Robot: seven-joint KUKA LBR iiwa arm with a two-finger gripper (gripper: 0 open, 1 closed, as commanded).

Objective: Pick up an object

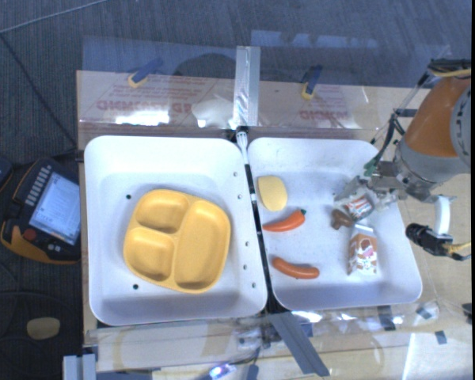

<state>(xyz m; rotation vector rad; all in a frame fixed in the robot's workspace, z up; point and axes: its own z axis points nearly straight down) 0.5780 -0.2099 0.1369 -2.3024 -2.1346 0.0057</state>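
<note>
You've got the gripper [362,196] low in the right bin [332,291], at a brown-white packet [353,210]; can't tell its state. Carrot [284,222], sausage [295,269] lie left of the packet.

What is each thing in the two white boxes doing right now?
Yellow tray: lying flat in the left bin, compartments up.
Yellow piece: lying flat in the right bin, by the divider.
Carrot: on its side.
Sausage: on its side.
Packet: lying flat.
Wrapped snack: lying right by the gripper.
</note>
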